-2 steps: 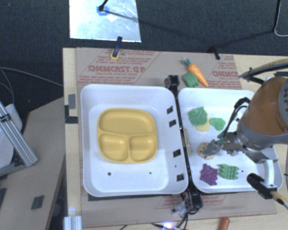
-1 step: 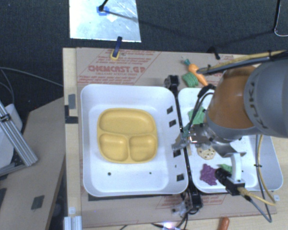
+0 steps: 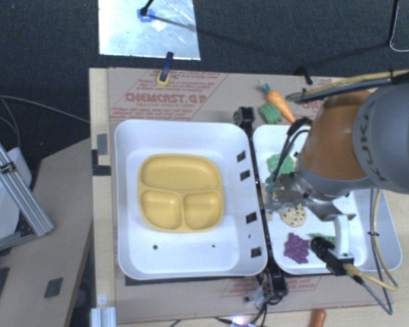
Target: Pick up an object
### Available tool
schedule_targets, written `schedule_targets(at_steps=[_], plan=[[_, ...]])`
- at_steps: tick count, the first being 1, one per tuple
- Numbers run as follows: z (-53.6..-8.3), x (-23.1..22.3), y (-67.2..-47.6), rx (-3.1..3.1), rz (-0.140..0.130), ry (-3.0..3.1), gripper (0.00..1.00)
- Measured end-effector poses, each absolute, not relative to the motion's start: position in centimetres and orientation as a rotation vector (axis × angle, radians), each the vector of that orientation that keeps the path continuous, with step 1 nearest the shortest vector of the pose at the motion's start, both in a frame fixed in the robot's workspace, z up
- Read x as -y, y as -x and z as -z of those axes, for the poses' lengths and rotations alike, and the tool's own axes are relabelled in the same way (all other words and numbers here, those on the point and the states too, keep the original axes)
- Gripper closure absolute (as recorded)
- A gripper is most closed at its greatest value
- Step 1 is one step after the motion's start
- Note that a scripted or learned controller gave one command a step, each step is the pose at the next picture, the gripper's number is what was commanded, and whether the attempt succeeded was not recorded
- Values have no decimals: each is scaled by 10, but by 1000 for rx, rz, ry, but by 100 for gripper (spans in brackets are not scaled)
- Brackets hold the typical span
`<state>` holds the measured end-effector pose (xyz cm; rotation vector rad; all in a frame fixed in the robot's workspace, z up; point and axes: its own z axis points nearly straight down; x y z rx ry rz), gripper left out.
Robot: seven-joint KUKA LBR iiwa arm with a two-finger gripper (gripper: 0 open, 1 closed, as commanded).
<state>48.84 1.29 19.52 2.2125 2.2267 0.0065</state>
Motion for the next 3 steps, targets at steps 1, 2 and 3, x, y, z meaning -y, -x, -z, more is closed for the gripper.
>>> schedule_targets(at_steps=[1, 2, 3], plan=[[-335, -75, -488, -2231, -25, -2201, 100], [-282, -58, -538, -2220, 0, -2220, 100], [-330, -62, -485, -2226, -5, -2216, 100]])
